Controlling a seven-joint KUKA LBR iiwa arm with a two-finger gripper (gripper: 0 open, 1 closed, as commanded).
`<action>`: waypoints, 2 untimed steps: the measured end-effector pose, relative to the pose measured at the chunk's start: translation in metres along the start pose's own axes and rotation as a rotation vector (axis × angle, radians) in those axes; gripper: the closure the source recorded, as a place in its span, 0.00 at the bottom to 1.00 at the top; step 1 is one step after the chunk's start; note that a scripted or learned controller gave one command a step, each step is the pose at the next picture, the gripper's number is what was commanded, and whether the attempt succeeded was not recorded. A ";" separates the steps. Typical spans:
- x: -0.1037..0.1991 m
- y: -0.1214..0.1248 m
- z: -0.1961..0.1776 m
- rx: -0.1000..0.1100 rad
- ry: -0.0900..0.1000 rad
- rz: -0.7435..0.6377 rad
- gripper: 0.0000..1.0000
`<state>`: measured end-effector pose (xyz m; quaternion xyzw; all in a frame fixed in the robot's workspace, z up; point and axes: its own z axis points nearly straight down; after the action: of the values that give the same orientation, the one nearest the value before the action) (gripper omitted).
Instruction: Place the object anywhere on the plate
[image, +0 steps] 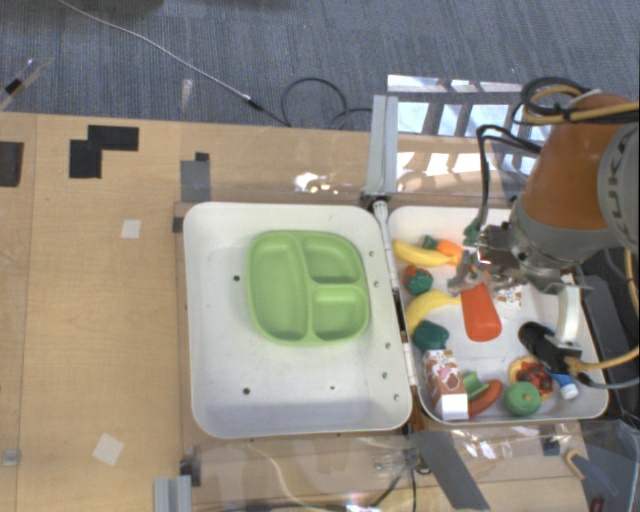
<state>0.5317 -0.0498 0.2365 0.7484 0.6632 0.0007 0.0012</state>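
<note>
My end effector (478, 268) sits above the orange carrot (481, 312) in the right bin (590, 405); grip state I cannot tell; centre on it before lifting toward the green plate (305, 286)

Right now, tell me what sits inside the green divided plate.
The green divided plate in the left bin holds nothing visible; all three compartments show bare, uncovered. The toys lie in the right bin.

Single fixed overhead camera, slanted downward, both white bins (200, 400) in frame
</note>
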 end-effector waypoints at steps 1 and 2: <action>0.057 0.045 0.054 0.004 0.001 -0.085 1.00; 0.138 0.036 0.052 -0.001 0.003 -0.319 1.00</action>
<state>0.5847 0.0832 0.1850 0.6335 0.7737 0.0017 0.0007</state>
